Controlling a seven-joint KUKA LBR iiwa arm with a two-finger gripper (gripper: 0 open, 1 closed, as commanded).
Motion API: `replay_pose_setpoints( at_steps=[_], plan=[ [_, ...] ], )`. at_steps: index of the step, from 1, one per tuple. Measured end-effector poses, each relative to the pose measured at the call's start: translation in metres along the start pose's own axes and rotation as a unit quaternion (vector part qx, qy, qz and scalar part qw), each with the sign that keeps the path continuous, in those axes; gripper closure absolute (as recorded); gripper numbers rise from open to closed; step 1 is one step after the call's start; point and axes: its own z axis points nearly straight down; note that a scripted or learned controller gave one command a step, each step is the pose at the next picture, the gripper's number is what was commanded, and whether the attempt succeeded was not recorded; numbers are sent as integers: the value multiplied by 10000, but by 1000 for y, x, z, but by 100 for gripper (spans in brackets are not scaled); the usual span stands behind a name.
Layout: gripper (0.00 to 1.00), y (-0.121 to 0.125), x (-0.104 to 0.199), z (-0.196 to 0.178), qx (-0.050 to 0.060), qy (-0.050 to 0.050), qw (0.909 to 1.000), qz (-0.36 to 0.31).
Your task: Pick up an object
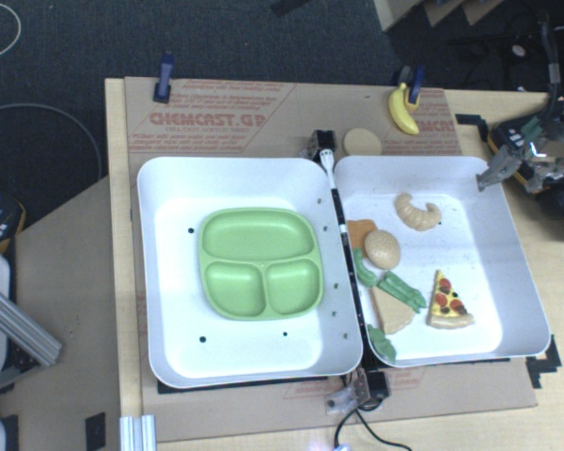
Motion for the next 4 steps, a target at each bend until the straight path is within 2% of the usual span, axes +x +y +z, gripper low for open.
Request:
replay_pose_setpoints(
  at_steps=[1, 2, 3, 4],
  plan=[
    [0, -69, 67, 76, 64, 35, 10000, -8],
    [0, -113, 57, 168, -8, -1, 10000, 40],
    [0, -120, 144, 20, -53, 8, 10000, -47],
    [0, -116, 113, 171, -8, -3, 10000, 14]
  ],
)
